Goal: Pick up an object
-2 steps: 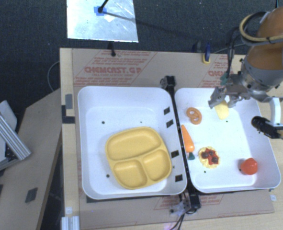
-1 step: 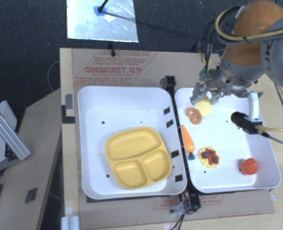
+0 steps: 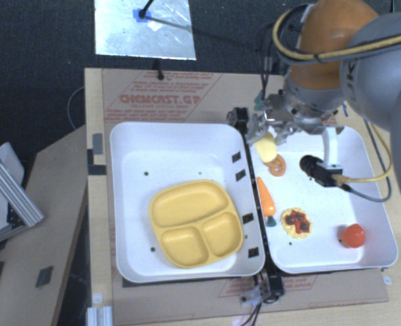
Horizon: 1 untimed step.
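- The claw [image 3: 271,133] hangs low over the right white bin [image 3: 373,182], at its upper left corner; I cannot tell its state
- A pale yellow rounded toy [image 3: 266,147] sits right under it, seemingly not lifted yet
- Judged: grasp under way, lift remains

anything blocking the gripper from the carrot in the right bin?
Nothing visible does. The carrot lies alone by the right bin's left wall, clear from above. The gripper hovers over the bin's upper left, with a pale yellow item and an orange ring lying between it and the carrot, both flat on the floor.
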Motion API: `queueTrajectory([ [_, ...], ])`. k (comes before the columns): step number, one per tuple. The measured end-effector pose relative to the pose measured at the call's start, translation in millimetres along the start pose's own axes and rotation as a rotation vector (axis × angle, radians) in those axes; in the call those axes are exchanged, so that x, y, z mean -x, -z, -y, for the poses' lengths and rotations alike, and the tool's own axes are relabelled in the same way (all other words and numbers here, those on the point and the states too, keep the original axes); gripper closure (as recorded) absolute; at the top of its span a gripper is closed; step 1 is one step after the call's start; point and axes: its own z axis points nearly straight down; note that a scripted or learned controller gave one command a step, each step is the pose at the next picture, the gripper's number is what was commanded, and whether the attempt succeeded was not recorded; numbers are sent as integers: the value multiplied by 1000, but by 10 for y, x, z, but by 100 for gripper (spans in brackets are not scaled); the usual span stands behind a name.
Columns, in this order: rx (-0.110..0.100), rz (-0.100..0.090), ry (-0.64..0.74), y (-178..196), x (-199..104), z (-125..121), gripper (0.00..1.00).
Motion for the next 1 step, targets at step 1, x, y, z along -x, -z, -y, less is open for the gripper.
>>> queueTrajectory([
  [1,1,1,-1,-58,-521,-179,100],
])
